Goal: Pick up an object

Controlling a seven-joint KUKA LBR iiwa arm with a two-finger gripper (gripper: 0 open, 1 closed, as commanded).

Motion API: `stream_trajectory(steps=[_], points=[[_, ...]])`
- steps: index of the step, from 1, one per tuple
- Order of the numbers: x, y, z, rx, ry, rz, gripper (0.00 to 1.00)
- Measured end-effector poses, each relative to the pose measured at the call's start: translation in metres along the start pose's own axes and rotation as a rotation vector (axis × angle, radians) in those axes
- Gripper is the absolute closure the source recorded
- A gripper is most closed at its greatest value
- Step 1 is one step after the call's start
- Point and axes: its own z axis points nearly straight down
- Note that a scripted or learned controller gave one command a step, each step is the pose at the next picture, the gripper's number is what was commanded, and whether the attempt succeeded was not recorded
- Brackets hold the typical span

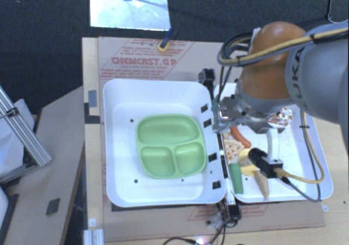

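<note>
The camera view looks down at a slant on two shallow white bins set side by side. The left bin (117, 129) holds a pale green divided plate (169, 145) with three compartments, lying flat near the middle of the bin.

To the right of the plate, across the wall the bins share, the right bin (299, 154) holds a cluster of small things. Nearest the plate is a green stick (236, 178), lying lengthwise just beside the shared wall. Above it lies a flat orange-and-yellow wedge (233, 150), and beside that an orange carrot-shaped piece (240, 136). A tan cone (263, 185) lies further right of the plate, close to the bin's near edge, with a yellow piece (248, 170) between it and the green stick. A colourful packet (282, 117) lies further right again.

The grey arm (319, 72), with its orange band (270, 58), reaches over the right bin. The gripper (224, 120) hangs just right of the plate, over the shared wall and above the carrot-shaped piece. Whether it is open or closed cannot be told, and nothing can be seen held in it.
</note>
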Motion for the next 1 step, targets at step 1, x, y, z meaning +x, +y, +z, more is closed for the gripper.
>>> stream_trajectory(steps=[1], points=[[0.0093, -0.0002, 0.0182, 0.005, 0.000, -0.002, 1.00]])
